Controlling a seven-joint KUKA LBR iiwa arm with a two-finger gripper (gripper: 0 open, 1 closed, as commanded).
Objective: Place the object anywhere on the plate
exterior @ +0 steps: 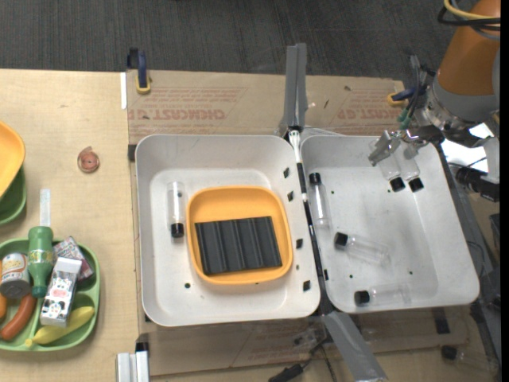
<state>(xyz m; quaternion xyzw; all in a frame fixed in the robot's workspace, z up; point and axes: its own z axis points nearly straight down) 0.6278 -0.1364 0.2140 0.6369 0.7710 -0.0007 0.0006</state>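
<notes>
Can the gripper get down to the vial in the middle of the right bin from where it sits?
Probably yes. The gripper hangs over the right bin's far corner, and the vial lies alone on bare floor nearer the front, with nothing over it or against it.

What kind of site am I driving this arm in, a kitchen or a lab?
Most likely a robotics test lab: two white bins on a cardboard-covered bench, clear vials as props, toy food in a green tray.
</notes>
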